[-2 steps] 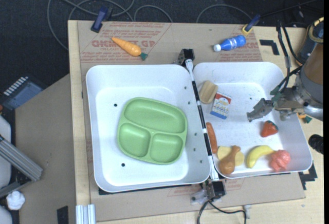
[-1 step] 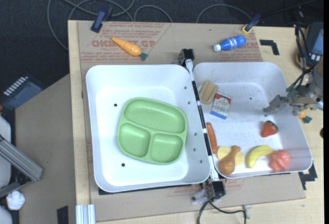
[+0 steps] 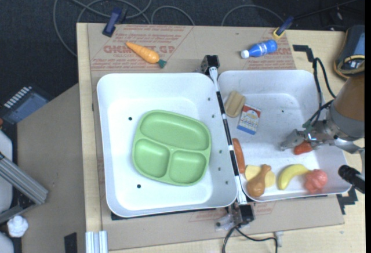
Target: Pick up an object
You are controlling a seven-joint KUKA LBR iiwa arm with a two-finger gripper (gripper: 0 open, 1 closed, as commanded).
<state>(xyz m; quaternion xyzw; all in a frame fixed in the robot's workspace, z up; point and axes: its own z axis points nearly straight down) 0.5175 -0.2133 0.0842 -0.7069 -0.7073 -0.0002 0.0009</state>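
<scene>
An overhead view shows a counter [image 3: 174, 37] bearing two shallow white bins side by side. The left bin [image 3: 116, 101] holds a green divided plate [image 3: 171, 147]. The right bin [image 3: 272, 80] holds scattered toy food: a tan block [image 3: 234, 104], a small blue-and-white carton [image 3: 249, 119], a hot dog [image 3: 237, 154] along the left wall, a drumstick [image 3: 258, 180], a banana [image 3: 291, 174] and a pinkish-red fruit [image 3: 316, 180].

The grey arm reaches in from the right, and its gripper [image 3: 298, 143] is low over the right bin's right side. Between its metal fingers sits a small red-orange object [image 3: 303, 148], which appears pinched by them, though the tips are too small to judge the hold with certainty.

To do this step well, the fingers likely need a centred squeeze on the red piece before any lift, and the rise should be straight up and slow. The banana and pinkish-red fruit lie near, just below, so any sideways drift risks nudging them. A shallow pinch could let the piece slip out.
</scene>
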